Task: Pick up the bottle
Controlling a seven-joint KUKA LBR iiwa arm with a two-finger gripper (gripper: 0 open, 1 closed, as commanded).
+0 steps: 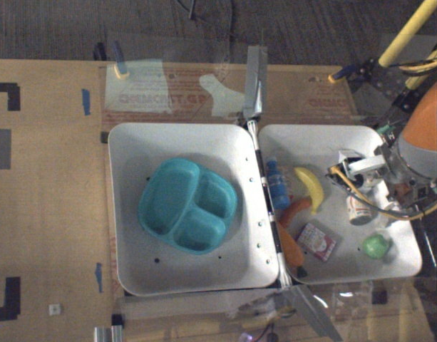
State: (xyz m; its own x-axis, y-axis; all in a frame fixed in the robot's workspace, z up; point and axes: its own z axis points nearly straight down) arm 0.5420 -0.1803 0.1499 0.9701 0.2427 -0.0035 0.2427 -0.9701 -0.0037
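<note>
The bottle [277, 184] is small, blue and clear, with a blue cap. It lies along the left wall of the right bin [346, 135]. The gripper [376, 191] hangs over the right side of that bin, well to the right of the bottle and apart from it. Cables loop around the gripper's wrist. It sits just above a small white can [358, 211]. Nothing is seen held in it.
The right bin also holds a yellow banana [310, 187], two orange pieces [292, 209] [290, 246], a pink packet [316, 241] and a green ball [376, 246]. A teal divided plate [188, 204] lies in the left bin [132, 262]. A metal divider [255, 84] runs between the bins.
</note>
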